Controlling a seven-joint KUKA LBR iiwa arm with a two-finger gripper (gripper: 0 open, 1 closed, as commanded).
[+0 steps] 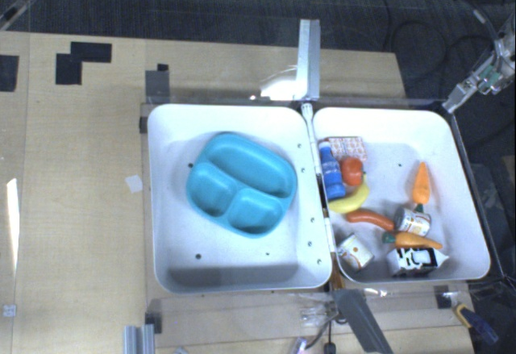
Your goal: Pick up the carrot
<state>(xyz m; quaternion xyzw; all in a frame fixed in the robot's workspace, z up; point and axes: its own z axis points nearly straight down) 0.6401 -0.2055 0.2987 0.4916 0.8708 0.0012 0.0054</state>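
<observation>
We see the gripper (pixel 493 74) at the upper right, outside the bins, above the far right corner of the right bin (pixel 463 159); we cannot tell its state from this view, and nothing shows in its grasp.

Below and to the left of the gripper, the carrot (pixel 421 184) lies in the right bin near the right wall, a smooth orange taper pointing roughly upward, apart from the other pieces. Further below it sit a small can (pixel 414 222) on its side, a second orange carrot-like piece (pixel 418 240) touching a black-and-white carton (pixel 418 259), and a curved red-orange pepper (pixel 371 218). Further left of the gripper, against the dividing wall, are a blue bottle (pixel 330 169), a red tomato (pixel 352 171), a yellow banana (pixel 350 201) and a pale printed packet (pixel 347 146). A small white cup (pixel 354 251) rests in the near left corner.

Well to the left of the gripper, the left bin (pixel 169 183) holds a glossy blue divided plate (pixel 240 183), rounded, with three compartments. Both bins are smooth white plastic on a pale wooden bench (pixel 72 207).
</observation>
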